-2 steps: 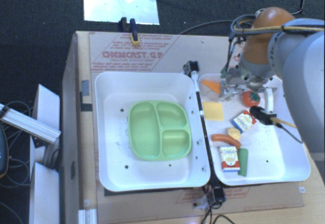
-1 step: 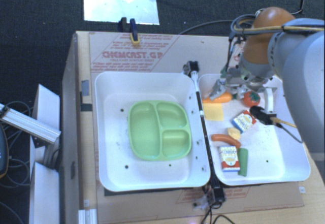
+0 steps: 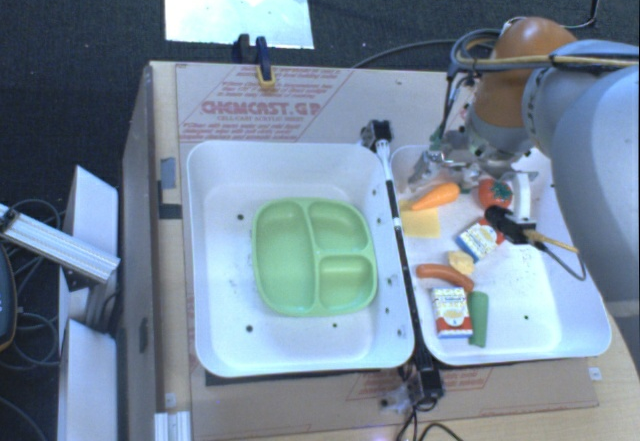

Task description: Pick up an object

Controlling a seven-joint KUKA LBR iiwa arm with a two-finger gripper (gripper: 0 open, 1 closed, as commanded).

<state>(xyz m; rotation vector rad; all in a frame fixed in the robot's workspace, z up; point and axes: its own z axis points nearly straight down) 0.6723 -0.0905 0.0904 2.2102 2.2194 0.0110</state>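
– Carrot (image 3: 435,197): where does it lie?

– Take it from the big things down. The grey arm (image 3: 590,129) reaches in from the right over the right bin (image 3: 535,304), with its orange band (image 3: 528,41) above the wrist. Two white bins sit side by side on the bench (image 3: 250,99). The left bin (image 3: 205,229) bears a green divided plate (image 3: 313,257), flat near its middle. The carrot lies in the right bin's far left part, close to the wall between the bins.

– And the gripper (image 3: 428,169)?

– It hangs just above the carrot's far side. I cannot tell how wide it stands, or whether it touches the carrot or has hold of anything.

– What lies round the carrot?

– A yellow block (image 3: 420,222) sits just beside it on the near side, and a red round thing (image 3: 492,192) is to its right. At the bin's near edge a green stick (image 3: 479,319) and a small red-and-white carton (image 3: 452,312) lie side by side, with a sausage (image 3: 445,275) just beyond the carton. Then comes a blue-and-yellow packet (image 3: 478,241), and a little yellow piece (image 3: 460,264) lies between the packet and the sausage.
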